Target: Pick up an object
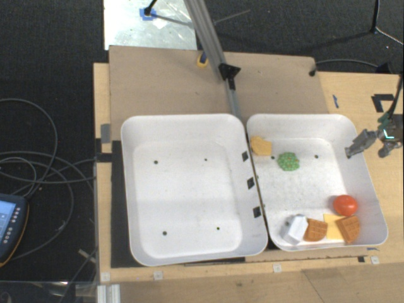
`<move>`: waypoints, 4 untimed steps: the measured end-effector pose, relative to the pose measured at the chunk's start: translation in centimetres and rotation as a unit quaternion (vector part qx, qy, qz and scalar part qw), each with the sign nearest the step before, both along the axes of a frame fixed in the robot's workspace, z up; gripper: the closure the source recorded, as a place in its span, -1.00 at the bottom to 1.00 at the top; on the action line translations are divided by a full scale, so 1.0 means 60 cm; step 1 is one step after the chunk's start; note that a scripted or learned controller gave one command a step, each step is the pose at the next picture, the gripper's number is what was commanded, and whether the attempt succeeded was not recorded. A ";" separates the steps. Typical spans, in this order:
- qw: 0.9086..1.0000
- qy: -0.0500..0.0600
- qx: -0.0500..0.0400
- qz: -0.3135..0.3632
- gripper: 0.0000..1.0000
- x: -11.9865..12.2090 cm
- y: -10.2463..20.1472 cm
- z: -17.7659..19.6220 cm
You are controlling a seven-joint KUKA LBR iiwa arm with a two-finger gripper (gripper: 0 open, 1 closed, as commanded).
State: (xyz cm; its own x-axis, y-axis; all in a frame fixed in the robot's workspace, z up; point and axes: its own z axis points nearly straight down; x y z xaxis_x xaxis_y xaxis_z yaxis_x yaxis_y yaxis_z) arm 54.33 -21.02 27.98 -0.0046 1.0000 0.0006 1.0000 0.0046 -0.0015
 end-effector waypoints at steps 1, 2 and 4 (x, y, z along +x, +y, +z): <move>1.000 -0.002 0.000 0.000 -1.00 0.001 0.000 0.003; 1.000 0.000 0.000 -0.001 -1.00 -0.006 0.016 -0.080; 1.000 0.001 0.000 -0.002 -1.00 -0.004 0.015 -0.256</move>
